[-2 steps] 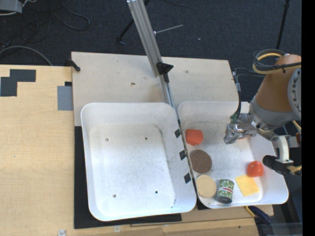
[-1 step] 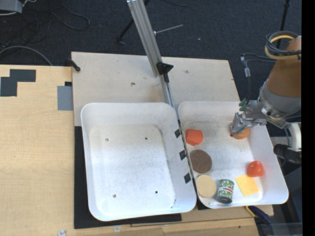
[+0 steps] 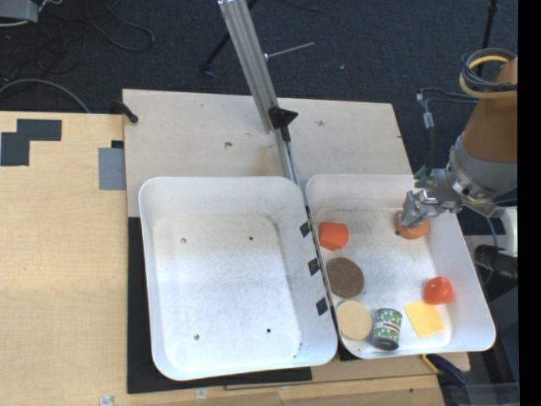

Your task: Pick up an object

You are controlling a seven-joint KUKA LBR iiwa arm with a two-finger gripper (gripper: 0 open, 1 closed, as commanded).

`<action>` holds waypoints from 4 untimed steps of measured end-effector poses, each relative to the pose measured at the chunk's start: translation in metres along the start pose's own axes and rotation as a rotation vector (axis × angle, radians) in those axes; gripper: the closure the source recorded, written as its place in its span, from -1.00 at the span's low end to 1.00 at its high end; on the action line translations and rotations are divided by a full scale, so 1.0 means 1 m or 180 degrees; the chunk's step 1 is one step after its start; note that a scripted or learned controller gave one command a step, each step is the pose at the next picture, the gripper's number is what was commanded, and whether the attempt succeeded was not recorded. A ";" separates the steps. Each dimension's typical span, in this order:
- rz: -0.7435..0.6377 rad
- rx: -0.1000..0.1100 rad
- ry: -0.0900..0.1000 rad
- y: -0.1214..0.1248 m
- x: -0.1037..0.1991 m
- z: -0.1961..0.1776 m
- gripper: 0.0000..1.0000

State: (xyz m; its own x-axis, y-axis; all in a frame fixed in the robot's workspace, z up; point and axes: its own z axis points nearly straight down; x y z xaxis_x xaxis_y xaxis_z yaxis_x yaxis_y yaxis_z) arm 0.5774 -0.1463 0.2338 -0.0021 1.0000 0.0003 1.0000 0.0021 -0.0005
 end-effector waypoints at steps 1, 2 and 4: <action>-0.0006 0.0010 0.0007 0.009 0.050 0.010 1.00; -0.0008 0.0015 0.0009 0.003 0.108 0.015 1.00; -0.0011 0.0008 0.0005 0.015 0.218 0.010 1.00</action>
